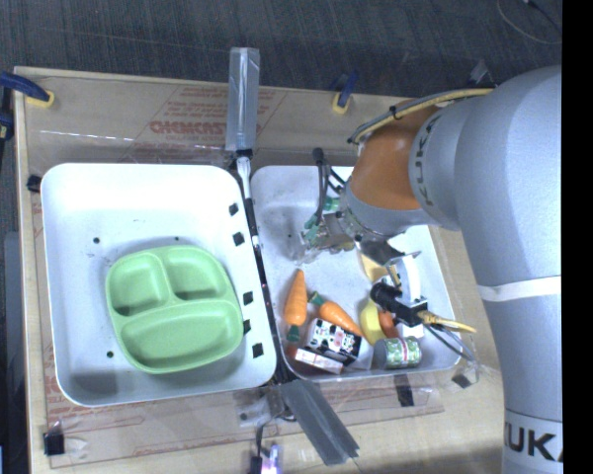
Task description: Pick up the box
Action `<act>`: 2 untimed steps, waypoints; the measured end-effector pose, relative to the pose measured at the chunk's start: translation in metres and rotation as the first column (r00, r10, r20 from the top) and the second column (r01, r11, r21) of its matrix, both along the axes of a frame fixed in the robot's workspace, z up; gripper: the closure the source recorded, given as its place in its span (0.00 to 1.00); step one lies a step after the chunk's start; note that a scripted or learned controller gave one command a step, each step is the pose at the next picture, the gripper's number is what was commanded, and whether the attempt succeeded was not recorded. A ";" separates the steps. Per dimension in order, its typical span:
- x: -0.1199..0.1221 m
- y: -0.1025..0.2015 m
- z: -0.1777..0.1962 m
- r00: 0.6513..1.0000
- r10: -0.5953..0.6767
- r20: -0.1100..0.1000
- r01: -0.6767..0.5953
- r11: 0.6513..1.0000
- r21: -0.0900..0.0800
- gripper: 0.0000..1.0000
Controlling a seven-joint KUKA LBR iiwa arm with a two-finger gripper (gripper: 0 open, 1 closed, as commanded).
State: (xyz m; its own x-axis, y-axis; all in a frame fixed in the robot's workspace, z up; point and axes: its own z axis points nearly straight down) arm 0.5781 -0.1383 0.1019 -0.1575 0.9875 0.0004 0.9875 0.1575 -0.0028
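Two white bins sit side by side on the bench, and the box (328, 345), a small printed carton, lies at the near edge of the right bin (277, 210), untouched as far as can be seen. Just beyond the box lie two carrots (311, 304); to its right are a small can (402, 353) and a yellow item (374, 321). Left of the box, in the other bin, rests a green divided tray (175, 307). Farther back from the box, the gripper (321, 235) hangs low over the bin's far half, well apart from the carton; whether it is apart or together cannot be told. The pick appears not yet begun: reach, grasp and lift all remain.
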 end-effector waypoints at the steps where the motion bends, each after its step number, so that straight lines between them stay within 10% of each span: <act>1: -0.084 -0.066 -0.010 1.000 0.025 0.001 -0.025 1.000 0.000 1.00; 2: -0.100 -0.071 -0.010 0.947 0.321 0.004 -0.321 0.947 0.001 1.00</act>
